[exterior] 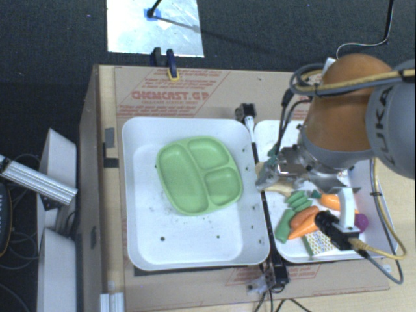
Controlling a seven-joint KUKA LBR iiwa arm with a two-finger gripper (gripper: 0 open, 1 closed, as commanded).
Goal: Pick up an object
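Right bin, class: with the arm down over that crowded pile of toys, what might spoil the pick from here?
1. The toys lie packed together in the right bin, so the gripper may nudge neighbours or catch two.
2. The gripper sits near the bin's left wall by the divider, so it might strike the rim.

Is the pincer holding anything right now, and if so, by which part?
Cannot be told. The pincer is down at the left edge of the right bin, above the toy pile, but the arm hides whether anything sits between its tips.
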